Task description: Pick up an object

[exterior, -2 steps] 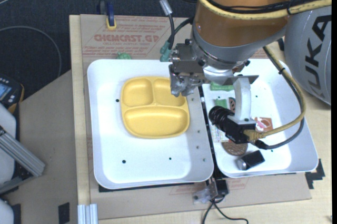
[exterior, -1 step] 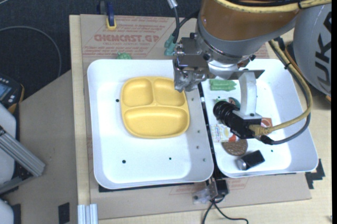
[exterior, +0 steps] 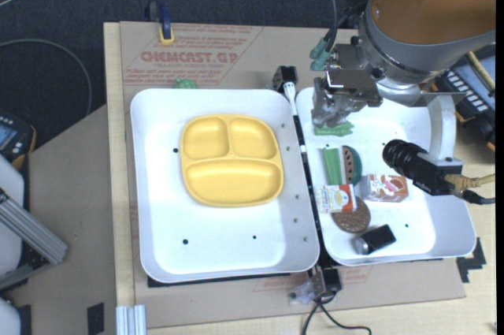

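We see a yellow three-compartment plate (exterior: pixel 232 160) lying flat in the view's left bin (exterior: pixel 157 207). In the other bin (exterior: pixel 429 235) lie an upright-pointing green stick (exterior: pixel 332 165) beside a teal piece (exterior: pixel 352 164), a red-and-white packet (exterior: pixel 339 198) touching a brown disc (exterior: pixel 353 220), a crumpled wrapper (exterior: pixel 387 187) and a black block (exterior: pixel 376 239).

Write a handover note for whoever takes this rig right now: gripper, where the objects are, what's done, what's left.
Gripper: low over the upper-left part of the right bin, just above a small green item; no grasp can be confirmed.
Right bin also holds a green block, red-and-white carton, brown disc, black block and red-and-white packet.
Left bin: yellow divided plate.
Done: nothing visibly lifted.
Left: grasp one object and lift it.
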`<act>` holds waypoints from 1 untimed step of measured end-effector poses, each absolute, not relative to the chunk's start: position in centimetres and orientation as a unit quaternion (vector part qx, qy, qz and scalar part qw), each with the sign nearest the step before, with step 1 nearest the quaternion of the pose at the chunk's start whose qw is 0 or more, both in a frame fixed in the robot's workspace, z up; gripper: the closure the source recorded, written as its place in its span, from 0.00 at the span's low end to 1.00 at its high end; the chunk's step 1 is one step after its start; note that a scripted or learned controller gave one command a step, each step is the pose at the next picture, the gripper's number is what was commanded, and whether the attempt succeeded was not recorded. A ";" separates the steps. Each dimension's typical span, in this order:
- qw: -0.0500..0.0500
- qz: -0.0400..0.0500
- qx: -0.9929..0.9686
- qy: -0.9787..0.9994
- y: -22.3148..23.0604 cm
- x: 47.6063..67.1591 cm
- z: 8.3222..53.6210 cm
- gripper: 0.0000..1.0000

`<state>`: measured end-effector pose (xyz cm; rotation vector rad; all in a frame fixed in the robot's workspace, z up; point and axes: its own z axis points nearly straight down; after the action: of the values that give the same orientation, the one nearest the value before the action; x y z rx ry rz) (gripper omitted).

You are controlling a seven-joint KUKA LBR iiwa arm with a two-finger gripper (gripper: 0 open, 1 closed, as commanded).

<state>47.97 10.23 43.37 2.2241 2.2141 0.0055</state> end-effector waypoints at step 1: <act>0.001 0.003 0.705 0.709 17.9 48.4 47.5 1.00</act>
<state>48.36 17.93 47.48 2.2143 2.2260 0.0081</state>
